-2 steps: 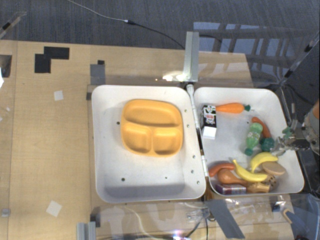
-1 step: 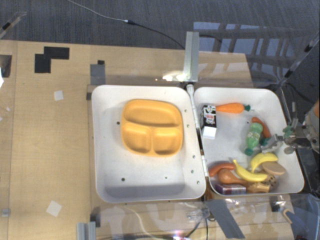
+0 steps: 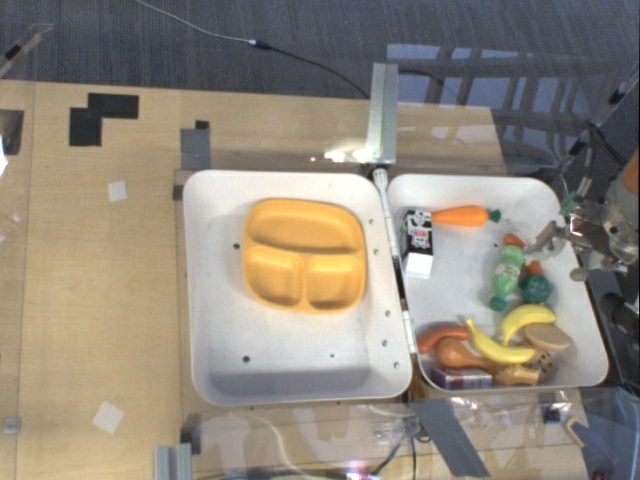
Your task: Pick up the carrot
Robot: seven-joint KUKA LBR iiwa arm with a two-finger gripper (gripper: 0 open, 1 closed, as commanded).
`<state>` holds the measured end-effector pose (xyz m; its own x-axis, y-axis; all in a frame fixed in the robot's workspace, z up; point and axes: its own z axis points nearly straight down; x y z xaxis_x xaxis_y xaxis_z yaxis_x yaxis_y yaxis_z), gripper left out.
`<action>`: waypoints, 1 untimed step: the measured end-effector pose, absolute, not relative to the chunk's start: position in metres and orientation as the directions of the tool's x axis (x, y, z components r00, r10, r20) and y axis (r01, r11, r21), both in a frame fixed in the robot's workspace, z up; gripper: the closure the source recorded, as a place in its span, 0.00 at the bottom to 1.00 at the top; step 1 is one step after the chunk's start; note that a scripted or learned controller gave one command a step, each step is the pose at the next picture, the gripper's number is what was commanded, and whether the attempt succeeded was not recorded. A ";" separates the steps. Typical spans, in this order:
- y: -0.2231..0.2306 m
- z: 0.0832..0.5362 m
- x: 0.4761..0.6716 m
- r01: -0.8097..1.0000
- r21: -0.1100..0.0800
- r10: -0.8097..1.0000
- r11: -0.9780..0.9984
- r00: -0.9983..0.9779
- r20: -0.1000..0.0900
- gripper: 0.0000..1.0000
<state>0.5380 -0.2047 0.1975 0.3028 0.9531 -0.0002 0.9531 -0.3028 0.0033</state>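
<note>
The carrot, orange with a green top at its right end, lies flat near the back wall of the right bin. My gripper hangs over the bin's right rim, to the right of the carrot and slightly nearer the front. Its fingers stand open with nothing between them. A clear stretch of bin floor separates gripper and carrot.
A small black-and-white carton stands just left of the carrot. A green bottle, bananas and several other toy foods crowd the right bin's front. The left bin holds a yellow divided plate.
</note>
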 end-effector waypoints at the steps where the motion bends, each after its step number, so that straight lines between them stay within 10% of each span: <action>1: -0.190 0.202 0.600 0.850 0.002 0.850 -0.527 0.527 0.000 0.00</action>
<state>0.5999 -0.1897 0.2021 0.5275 0.8496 0.0001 0.8496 -0.5275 0.0024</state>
